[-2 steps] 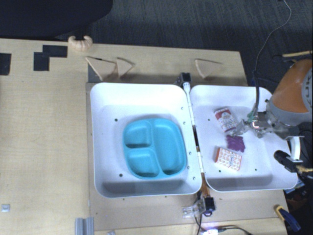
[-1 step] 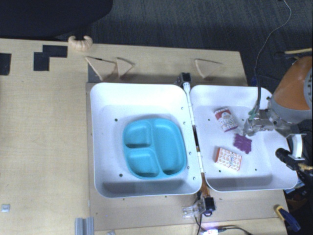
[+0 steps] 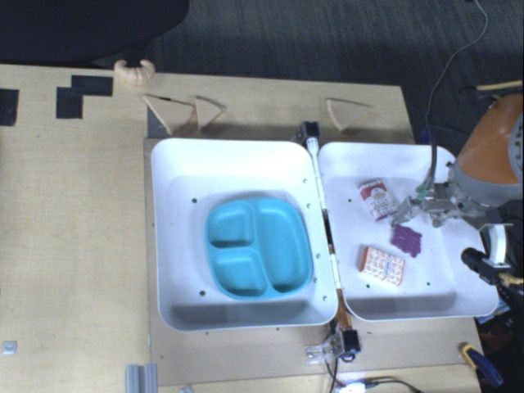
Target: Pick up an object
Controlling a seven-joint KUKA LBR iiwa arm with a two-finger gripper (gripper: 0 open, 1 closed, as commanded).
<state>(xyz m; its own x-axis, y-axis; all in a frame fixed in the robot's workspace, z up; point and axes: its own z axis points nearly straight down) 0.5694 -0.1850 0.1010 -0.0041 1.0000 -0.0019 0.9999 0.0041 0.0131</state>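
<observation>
While the end effector (image 3: 407,212) hangs over the right bin (image 3: 409,297), three small objects lie on that bin's floor. A purple object (image 3: 406,240), crumpled and irregular in outline, sits near the middle of the bin, just below and beside the metal fingertips; whether it touches them cannot be told. A red-and-white packet (image 3: 376,199) lies above and left of it, toward the bin's far wall, tilted. An orange-and-white patterned packet (image 3: 381,265) lies below and left of the purple object, nearer the front wall, also at a slant. All three lie apart from one another.

State of the end effector: the finger linkage is seen from above as a cluster of grey metal parts, and it cannot be told whether the fingers stand apart or together. Nothing is seen between them.

The arm (image 3: 491,158) enters from the right, its orange band visible above the grey wrist, and a thin cable runs from the wrist region up toward the top edge of the view.

The left bin (image 3: 176,244) holds a blue tray (image 3: 258,246) with three compartments, resting roughly in the centre of the floor. The two bins sit side by side, their inner rims touching along a dark hinge strip. Both rest on a pale wooden bench (image 3: 65,244).
</observation>
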